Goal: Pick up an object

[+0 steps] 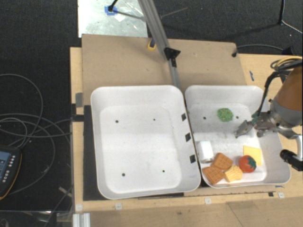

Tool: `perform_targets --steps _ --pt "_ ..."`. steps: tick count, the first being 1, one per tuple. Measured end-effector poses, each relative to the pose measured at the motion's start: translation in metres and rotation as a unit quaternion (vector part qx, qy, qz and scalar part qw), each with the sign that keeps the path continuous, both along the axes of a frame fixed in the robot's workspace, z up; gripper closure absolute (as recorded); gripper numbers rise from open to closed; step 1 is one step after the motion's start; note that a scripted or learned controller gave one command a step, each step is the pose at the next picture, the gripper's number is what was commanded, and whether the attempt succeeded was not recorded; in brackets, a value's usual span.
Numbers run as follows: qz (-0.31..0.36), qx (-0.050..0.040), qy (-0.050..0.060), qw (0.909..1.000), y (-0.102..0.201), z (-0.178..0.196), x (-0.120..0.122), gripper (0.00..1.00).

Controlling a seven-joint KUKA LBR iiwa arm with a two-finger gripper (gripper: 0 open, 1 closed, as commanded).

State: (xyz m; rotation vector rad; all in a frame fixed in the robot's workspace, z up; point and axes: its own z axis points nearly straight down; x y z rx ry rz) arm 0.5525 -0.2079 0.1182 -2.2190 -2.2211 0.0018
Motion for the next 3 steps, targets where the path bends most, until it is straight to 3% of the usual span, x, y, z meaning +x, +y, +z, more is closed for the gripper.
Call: perform_targets --steps 1,3 --pt "0.0 -0.001 -0.003 1.0 -0.001 0.014 0.002 1.0" --pt "0.002 -0.0019 -0.005 1.0 -0.005 0.119 -0.004 1.0"
